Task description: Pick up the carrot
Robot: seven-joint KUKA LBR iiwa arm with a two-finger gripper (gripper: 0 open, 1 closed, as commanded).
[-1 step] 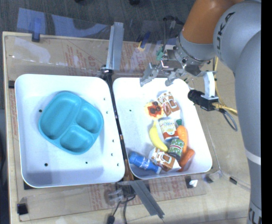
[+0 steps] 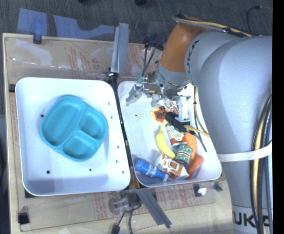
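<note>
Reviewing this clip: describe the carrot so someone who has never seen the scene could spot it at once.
Look in the right-hand white bin, the one under the grey arm, at the pile of small items along its right side. The carrot lies at the pile's right edge, running toward the bin's near right corner. It is the plain orange tapered piece, unlike the yellow banana and the green-labelled can beside it.

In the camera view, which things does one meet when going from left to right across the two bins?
Blue divided plate → blue bottle → banana → green can → carrot. The claw hangs above the right bin's far end.
</note>
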